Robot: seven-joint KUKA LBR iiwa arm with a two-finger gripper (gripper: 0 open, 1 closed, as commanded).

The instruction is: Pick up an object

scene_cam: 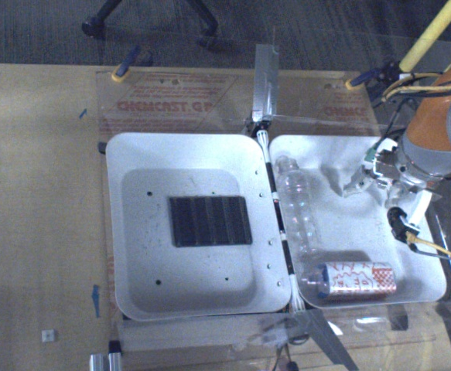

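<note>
Two white bins (132,157) — tan bench (32,207), dark floor (39,14).

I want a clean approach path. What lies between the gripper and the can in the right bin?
In the camera view, just bare white bin floor separates the gripper from the can; the clear bottle lies off to the side.

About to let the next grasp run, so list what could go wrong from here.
1. The clear plastic bottle lies against the right bin's left wall, next to the divider; the pincer may hit that wall going for it.
2. The bottle is see-through and pale on white, so it may be hard to locate.
3. The red-and-white can lies on its side near the front rim; a touch might roll it.
</note>
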